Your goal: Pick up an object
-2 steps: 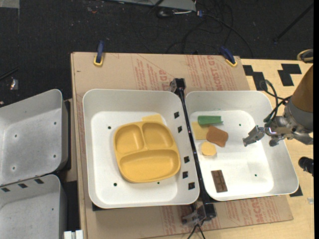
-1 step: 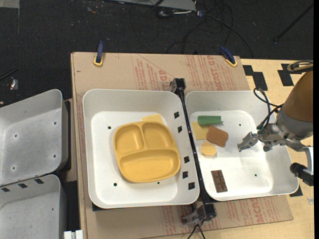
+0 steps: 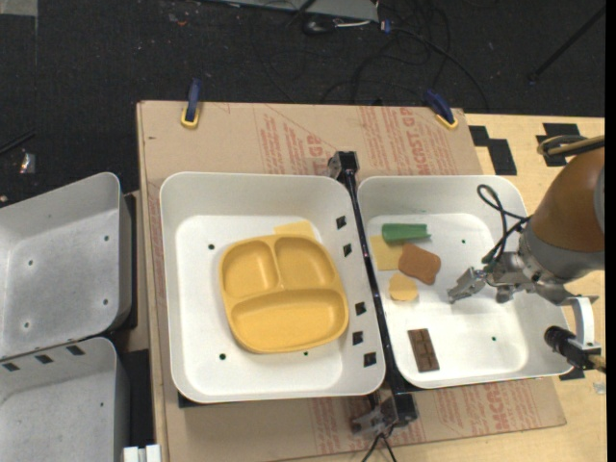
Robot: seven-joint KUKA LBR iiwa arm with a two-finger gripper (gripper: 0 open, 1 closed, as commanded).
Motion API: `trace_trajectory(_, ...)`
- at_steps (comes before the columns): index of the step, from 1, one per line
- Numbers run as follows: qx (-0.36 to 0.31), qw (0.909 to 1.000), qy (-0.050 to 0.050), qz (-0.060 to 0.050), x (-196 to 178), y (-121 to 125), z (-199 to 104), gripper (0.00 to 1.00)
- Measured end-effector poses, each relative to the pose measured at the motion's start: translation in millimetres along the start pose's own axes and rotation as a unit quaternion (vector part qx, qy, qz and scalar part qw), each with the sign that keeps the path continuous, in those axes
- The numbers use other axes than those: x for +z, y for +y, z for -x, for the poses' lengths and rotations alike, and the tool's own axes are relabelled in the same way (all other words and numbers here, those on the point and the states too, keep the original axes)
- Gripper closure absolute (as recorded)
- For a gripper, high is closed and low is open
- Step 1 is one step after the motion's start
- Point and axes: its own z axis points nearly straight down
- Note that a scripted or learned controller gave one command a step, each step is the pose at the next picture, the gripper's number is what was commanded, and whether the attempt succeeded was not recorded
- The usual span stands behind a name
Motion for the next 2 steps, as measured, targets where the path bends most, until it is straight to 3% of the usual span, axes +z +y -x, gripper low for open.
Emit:
trace_trajectory(1,0.000,1.0000,-0.001,0.002,-12.6,1.0,0.5,1.00)
trace_trajectory(2,-0.002,1.0000,-0.002,0.005,-76.4,2.3,-0.2,1.00)
